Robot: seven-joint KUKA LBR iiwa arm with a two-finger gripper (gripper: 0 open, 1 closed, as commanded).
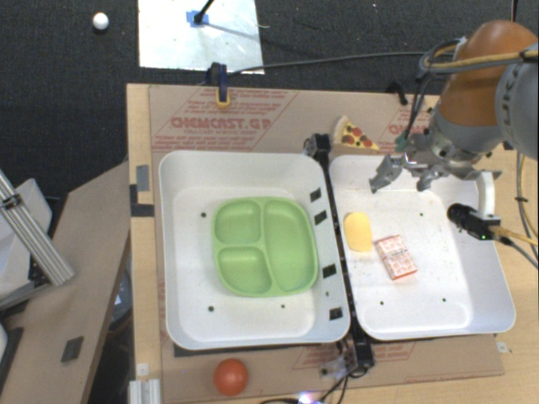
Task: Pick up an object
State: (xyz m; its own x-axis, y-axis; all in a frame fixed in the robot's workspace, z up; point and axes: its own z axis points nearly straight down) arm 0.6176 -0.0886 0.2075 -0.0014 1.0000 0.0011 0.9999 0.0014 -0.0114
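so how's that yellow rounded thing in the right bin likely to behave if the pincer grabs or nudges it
The yellow object has a smooth, rounded outline, so it may slip between closing fingers or roll if pushed sideways. It looks like a small plastic or foam toy, probably light. It lies apart from the pink box, so a nudge likely would not disturb that.

Red "CHEMCAST GP" lettering stands on the brown backing sheet (221, 123).

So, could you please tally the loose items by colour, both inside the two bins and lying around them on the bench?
Green: 1, the divided tray in the left bin.
Yellow: 1, the block in the right bin.
Red and white: 1, the small box beside it.
Orange: 1, the ball below the bins.
Pizza-slice toy: 1, above the bins.
Total: 5
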